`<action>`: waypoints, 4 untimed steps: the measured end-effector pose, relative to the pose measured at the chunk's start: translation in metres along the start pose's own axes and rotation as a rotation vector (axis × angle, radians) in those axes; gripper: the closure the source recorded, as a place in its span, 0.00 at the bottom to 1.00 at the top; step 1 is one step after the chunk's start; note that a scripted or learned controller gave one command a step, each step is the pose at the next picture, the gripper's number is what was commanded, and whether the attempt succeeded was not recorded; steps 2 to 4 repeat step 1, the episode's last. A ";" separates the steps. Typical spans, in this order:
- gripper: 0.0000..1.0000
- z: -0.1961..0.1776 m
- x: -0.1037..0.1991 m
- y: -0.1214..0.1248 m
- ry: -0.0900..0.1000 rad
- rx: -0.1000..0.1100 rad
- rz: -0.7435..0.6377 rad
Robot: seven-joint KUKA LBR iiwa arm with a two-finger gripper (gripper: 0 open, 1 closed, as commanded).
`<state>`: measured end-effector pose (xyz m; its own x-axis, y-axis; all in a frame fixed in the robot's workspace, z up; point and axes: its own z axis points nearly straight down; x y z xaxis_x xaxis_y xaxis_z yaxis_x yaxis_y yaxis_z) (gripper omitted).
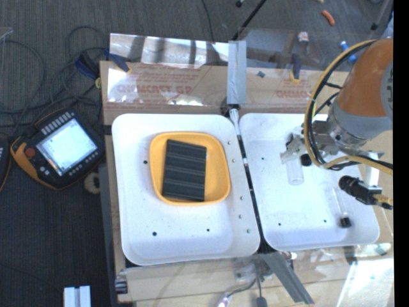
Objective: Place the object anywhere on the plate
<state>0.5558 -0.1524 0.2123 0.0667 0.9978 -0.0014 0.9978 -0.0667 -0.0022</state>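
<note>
Here, 2 shallow white bins sit side by side on a surface (pixel 192 88). In the left bin (pixel 134 235), a yellow plate (pixel 217 184) carries a dark ribbed block (pixel 185 169), lying flat near the plate's middle, so the placing looks done. The arm (pixel 367 88) reaches in from the right, over the right bin (pixel 307 229). Its gripper (pixel 295 162) hangs above that bin, well apart from the plate, with nothing visibly between its parts; whether it is open or closed cannot be told. A handheld controller (pixel 57 149) lies left of the bins.
</note>
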 end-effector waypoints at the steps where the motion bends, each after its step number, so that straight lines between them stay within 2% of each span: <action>1: 0.00 0.000 0.000 0.000 0.000 -0.001 0.000; 4: 0.00 0.000 0.000 0.000 0.000 -0.001 0.000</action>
